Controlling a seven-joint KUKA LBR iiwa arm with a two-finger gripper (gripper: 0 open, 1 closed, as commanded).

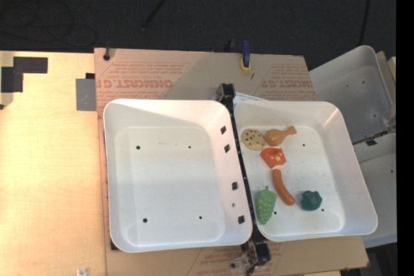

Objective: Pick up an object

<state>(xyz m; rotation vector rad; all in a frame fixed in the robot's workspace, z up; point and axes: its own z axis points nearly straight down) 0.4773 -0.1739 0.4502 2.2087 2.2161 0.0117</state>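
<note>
Lying loose in right bin (336,114): sausage (283,187)

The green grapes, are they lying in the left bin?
No, the green grapes lie in the right bin, close to its left wall, just left of the sausage.

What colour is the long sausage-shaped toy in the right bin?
Orange-red; the sausage shows clearly in the camera view.

Six toy foods lie loose in the right bin (336,119) — cookie (252,137), drumstick (281,134), red piece (273,156), sausage (283,187), grapes (264,205), dark-green vegetable (311,200).
</note>
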